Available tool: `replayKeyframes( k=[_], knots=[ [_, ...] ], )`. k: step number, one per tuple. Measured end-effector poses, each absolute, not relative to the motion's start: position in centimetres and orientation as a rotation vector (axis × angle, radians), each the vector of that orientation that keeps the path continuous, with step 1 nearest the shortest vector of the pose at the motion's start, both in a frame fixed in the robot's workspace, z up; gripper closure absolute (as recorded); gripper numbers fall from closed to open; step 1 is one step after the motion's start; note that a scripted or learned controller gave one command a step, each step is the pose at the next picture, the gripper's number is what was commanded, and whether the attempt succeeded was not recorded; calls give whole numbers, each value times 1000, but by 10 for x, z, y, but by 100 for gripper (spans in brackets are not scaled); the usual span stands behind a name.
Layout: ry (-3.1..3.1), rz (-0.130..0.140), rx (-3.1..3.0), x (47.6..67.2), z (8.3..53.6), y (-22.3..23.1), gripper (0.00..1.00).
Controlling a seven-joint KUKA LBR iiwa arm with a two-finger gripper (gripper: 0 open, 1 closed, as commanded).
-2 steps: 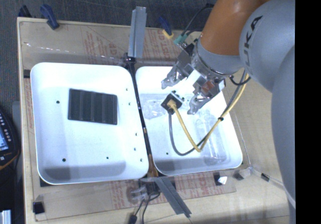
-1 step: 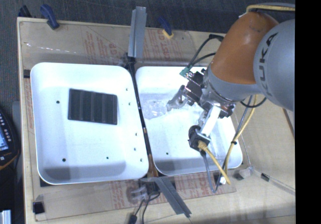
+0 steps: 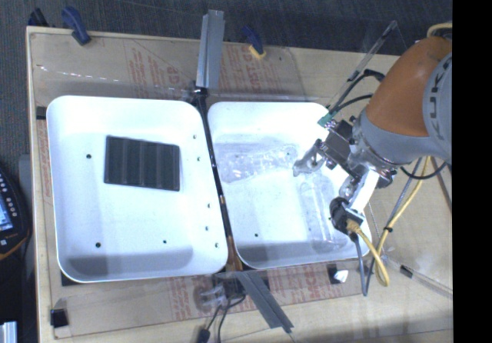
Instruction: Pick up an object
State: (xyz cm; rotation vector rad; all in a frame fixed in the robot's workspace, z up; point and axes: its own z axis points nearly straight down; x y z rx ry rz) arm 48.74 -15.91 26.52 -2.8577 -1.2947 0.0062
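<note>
From above I see two white bins side by side. A dark ribbed pad (image 3: 142, 163) lies flat in the left bin (image 3: 69, 118). My gripper (image 3: 311, 164) hangs over the right bin (image 3: 261, 245), near its right edge; I cannot tell its state. Clear plastic items (image 3: 250, 158) lie beneath and beside it.

Legible text is limited to the arm (image 3: 430, 95): part of the maker's name, the letters "KU", is seen in dark print on its grey casing, just right of the orange band (image 3: 400, 88). Faint red print on the bench (image 3: 115, 57) cannot be read.
</note>
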Motion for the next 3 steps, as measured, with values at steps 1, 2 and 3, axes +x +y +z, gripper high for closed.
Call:
replayKeyframes(
  k=[1,2,3],
  knots=[
    [-1779,3,-2586,477,277,-140,0],
    [-2060,2,-2373,477,301,-178,0],
    [-2140,1,-2301,477,308,-203,0]
  ],
)
